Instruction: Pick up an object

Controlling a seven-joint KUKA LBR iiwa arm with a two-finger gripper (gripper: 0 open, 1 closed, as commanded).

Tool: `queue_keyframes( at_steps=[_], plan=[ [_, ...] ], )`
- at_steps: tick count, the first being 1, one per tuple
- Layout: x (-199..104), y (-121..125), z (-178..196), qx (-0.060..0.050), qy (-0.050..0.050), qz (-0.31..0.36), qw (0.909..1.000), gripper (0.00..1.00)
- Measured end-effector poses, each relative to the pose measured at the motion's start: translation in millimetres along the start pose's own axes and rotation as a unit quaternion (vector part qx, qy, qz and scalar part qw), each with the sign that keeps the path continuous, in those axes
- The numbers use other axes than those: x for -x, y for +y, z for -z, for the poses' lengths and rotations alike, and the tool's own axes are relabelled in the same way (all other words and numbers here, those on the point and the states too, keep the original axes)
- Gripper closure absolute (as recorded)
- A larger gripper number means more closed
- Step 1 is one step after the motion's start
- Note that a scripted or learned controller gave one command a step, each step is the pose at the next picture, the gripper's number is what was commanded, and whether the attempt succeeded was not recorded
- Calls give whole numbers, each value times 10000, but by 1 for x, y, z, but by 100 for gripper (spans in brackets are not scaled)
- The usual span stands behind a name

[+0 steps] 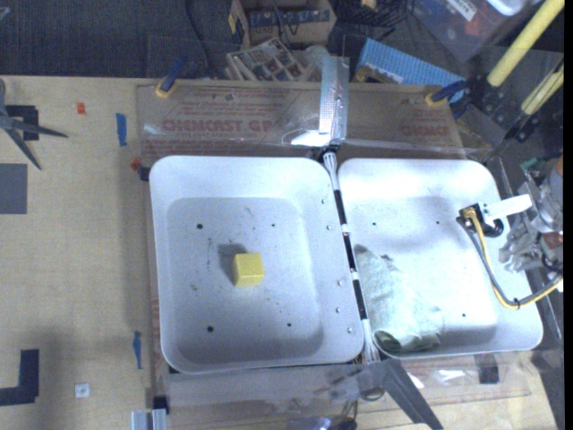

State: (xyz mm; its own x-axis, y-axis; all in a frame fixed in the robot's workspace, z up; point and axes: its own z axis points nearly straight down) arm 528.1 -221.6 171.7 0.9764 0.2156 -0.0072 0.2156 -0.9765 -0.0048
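Sat at the frame's right edge, tool (pixel 528 227), grip state impossible to tell, nearest the rolled cloth (pixel 398 303) lower left; yellow block (pixel 248 269) far off in the left bin (pixel 179 204).

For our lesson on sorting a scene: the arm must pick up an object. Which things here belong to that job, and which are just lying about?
Belonging to the job:
- yellow block in the left bin
- pale crumpled roll in the right bin
- gripper at the right bin's edge

Lying about:
- blue clamps
- cardboard box
- yellow pole
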Motion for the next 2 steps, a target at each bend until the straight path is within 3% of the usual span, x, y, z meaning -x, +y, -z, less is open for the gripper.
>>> queue_keyframes(
  at_steps=[1,2],
  plan=[
    [17,-62,68,8,1,-48,10000,100],
    [16,-62,75,-6,-38,-24,10000,100]
  ],
)
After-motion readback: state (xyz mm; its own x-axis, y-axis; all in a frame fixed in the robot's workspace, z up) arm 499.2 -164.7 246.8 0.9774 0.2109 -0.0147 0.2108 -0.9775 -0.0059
